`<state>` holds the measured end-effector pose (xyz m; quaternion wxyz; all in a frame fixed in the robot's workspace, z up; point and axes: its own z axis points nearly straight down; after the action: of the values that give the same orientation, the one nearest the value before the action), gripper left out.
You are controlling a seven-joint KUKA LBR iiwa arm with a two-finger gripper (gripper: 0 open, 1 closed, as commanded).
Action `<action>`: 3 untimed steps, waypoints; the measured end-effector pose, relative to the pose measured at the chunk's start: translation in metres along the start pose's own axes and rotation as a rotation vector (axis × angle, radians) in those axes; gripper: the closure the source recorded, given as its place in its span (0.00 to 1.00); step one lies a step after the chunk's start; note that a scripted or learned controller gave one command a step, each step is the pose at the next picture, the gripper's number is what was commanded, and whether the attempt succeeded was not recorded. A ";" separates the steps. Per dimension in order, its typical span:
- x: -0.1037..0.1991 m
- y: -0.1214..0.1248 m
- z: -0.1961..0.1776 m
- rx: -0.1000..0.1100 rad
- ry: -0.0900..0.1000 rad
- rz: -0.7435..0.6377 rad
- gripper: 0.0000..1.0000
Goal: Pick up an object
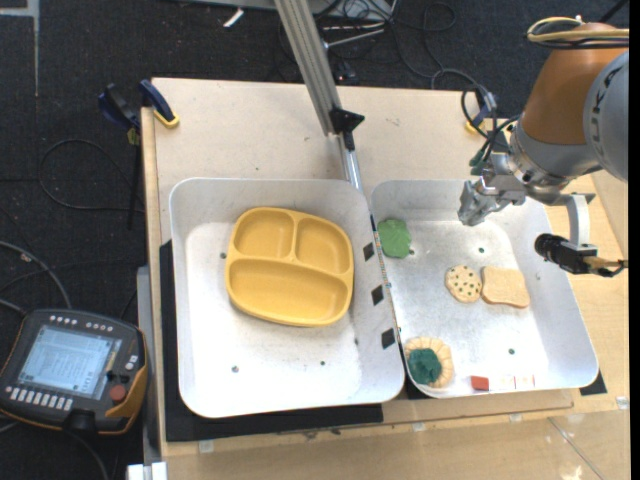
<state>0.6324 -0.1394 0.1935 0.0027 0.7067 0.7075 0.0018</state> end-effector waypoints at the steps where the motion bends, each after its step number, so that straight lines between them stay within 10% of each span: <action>1: -0.009 0.006 -0.056 -0.002 -0.001 -0.001 1.00; 3: 0.095 -0.011 -0.050 0.008 0.003 -0.006 1.00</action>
<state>0.6208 -0.0445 0.2428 -0.0013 0.7045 0.7097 -0.0002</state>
